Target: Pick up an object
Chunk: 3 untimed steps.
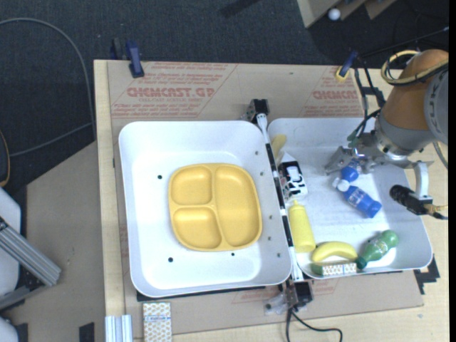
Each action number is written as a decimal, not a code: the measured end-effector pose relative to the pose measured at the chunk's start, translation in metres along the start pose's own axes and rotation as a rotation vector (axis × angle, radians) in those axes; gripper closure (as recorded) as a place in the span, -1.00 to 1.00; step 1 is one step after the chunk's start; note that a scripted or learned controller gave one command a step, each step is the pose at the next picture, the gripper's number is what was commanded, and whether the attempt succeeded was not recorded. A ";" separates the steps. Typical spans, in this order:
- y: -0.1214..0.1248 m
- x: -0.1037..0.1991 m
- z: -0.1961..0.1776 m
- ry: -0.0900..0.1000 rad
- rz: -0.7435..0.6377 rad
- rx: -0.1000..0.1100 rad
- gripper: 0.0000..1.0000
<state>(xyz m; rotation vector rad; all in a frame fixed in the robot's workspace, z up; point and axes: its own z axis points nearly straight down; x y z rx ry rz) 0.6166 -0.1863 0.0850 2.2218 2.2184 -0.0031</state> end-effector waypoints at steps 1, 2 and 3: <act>0.001 0.002 -0.010 0.001 -0.001 -0.002 1.00; 0.038 0.041 0.005 0.002 0.003 0.036 1.00; -0.035 0.101 -0.101 0.004 -0.003 0.000 1.00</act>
